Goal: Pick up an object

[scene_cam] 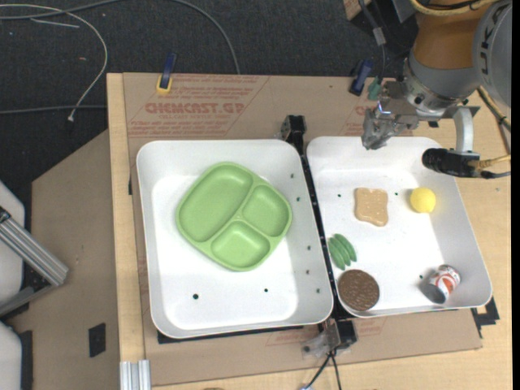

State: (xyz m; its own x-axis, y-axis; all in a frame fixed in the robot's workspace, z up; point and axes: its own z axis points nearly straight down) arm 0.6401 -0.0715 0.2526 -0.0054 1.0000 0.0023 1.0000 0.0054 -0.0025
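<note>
The right bin (455, 242) holds a tan toast slice (372, 206), a yellow ball (422, 200), a green leafy piece (342, 250), a brown round cookie (358, 289) and a small red, white and grey object (442, 282). My gripper (376, 135) hangs over the far edge of the right bin, above and behind the toast slice. Nothing shows between its fingers. A green divided plate (234, 215) lies in the left bin (162, 283).
The arm with its orange band (451, 31) reaches in from the upper right. A black cylindrical part (449, 162) juts over the right bin's far right corner. Blue clamps (167, 71) and cables lie behind the bins.
</note>
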